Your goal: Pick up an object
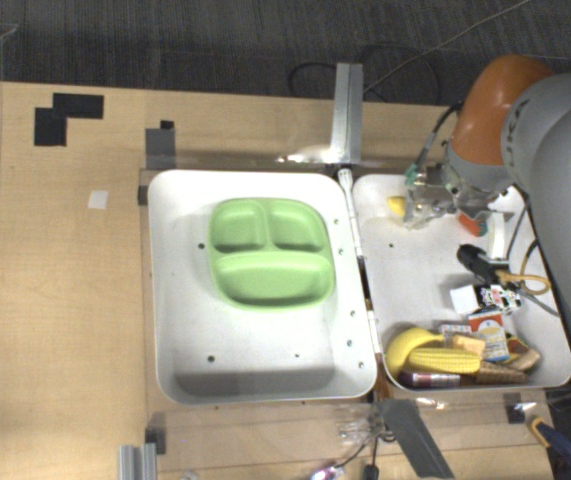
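Pale wooden bench under dark carpet at the far side. Gripper low over right bin's far end, beside small yellow object; grip state impossible to tell. Green divided plate in left bin

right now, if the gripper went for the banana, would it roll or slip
The banana is curved and smooth, so it would probably rock or slide rather than roll far. It lies against the right bin wall amid clutter, so a push would likely jam it. It could bruise under a hard pinch.
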